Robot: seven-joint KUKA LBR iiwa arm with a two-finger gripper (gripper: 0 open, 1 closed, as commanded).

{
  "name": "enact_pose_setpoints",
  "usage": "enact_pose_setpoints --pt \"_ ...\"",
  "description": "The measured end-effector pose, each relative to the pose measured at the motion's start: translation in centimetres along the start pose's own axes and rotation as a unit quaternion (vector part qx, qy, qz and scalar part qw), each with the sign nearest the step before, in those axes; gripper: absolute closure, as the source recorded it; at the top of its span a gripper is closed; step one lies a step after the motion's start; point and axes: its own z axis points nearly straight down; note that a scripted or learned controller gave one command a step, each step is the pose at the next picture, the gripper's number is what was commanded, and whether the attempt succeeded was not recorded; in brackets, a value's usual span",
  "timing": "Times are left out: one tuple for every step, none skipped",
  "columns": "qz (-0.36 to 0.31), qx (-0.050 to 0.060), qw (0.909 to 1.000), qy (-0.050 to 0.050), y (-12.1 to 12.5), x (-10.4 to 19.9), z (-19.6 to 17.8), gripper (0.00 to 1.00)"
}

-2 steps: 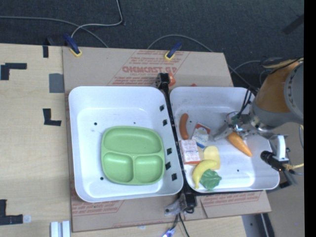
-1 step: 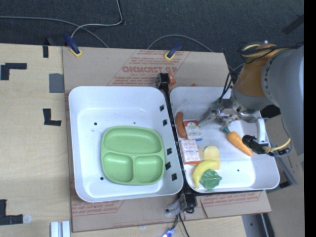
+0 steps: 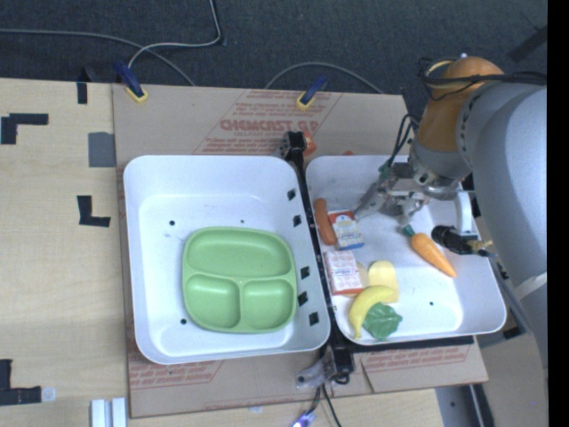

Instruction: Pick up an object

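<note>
My gripper hangs low over the right bin, in its upper middle, with the fingers spread open and nothing between them. One fingertip points toward a small red-and-white packet just to its left. An orange carrot lies to the lower right of the gripper, apart from it. Lower in the bin are a second red-and-white packet, a pale yellow block, a yellow banana and a green leafy piece. An orange-red sausage lies along the bin's left wall.
The left bin holds a green divided plate. The arm's grey body covers the right bin's upper right corner. Black clips sit on the wall between the bins. Cables run across the dark floor behind the bench.
</note>
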Motion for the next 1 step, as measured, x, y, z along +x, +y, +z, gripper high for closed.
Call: enact_pose_setpoints --pt "0.0 0.001 1.0 0.0 0.11 -0.25 -0.02 0.0"
